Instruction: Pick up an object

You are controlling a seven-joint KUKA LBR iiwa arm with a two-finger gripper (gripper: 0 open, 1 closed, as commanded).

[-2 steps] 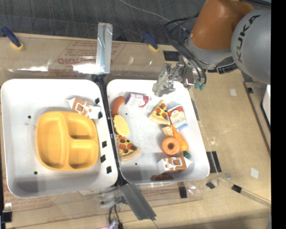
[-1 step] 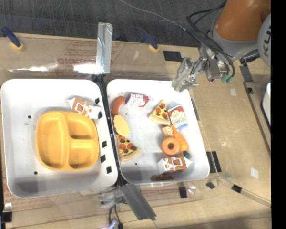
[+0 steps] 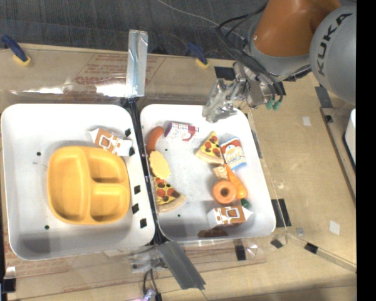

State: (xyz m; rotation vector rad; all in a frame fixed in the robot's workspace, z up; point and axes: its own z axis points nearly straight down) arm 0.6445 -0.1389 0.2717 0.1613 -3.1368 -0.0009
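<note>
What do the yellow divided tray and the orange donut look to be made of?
Yellow divided tray: likely moulded plastic, smooth with a slight sheen; its compartment edges are rounded and the colour is uniform. Orange donut: probably a plastic or rubber toy, matte and evenly coloured, though the view leaves this open.

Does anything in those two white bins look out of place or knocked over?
Mostly the right bin: toy food lies jumbled there, cartons tipped over and a pizza slice pushed against the wall. In the left bin, a small carton sits wedged askew behind the yellow tray.
</note>
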